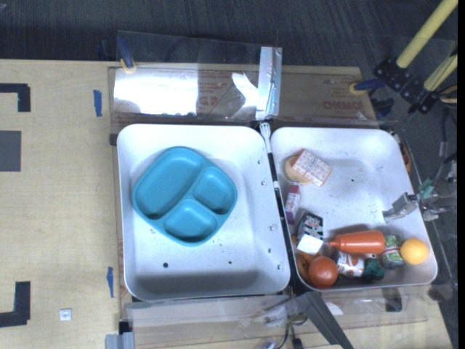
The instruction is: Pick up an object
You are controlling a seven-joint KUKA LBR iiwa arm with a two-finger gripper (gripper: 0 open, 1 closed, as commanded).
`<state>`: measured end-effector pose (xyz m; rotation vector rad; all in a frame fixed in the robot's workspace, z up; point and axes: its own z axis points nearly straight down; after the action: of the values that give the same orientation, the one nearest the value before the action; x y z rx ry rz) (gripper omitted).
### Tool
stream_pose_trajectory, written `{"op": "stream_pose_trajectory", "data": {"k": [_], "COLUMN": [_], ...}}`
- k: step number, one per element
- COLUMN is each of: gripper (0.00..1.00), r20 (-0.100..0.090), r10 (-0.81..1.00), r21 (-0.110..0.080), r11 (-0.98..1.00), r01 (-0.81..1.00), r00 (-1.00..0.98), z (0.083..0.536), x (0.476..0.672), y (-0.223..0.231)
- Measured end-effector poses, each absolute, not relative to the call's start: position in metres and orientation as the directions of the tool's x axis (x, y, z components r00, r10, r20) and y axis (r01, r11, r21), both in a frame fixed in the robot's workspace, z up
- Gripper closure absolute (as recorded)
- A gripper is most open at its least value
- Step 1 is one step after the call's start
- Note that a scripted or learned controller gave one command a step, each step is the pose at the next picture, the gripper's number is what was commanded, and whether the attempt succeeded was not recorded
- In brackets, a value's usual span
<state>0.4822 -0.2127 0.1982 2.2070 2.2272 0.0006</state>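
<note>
Crowding the right bin's (356, 173) front lie carrot (359, 241), tomato (322, 271) and orange (414, 251); tool (408, 206) state cannot be told

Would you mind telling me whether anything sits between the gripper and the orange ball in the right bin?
Nothing visible does. The gripper is at the right bin's right edge, with bare bin floor between it and the orange ball just below.

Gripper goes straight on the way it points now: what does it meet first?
Likely the bare floor of the right bin: the gripper seems to point left and down there. Depth is unclear.
</note>
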Motion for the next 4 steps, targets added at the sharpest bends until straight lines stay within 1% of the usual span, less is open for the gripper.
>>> {"op": "stream_pose_trajectory", "data": {"k": [1,2,3,4], "gripper": [0.00,1.00,1.00,1.00], "r20": [0.010,0.004,-0.001,-0.007], "r10": [0.999,0.999,0.916,0.916], "r21": [-0.006,0.000,0.005,0.008], "r11": [0.050,0.047,0.401,0.402], "r01": [0.999,0.999,0.916,0.916], "r00": [-0.050,-0.047,-0.401,-0.402], "z": [0.095,0.106,0.088,0.255], "x": [0.479,0.481,0.482,0.543], "y": [-0.206,-0.208,-0.214,-0.200]}}
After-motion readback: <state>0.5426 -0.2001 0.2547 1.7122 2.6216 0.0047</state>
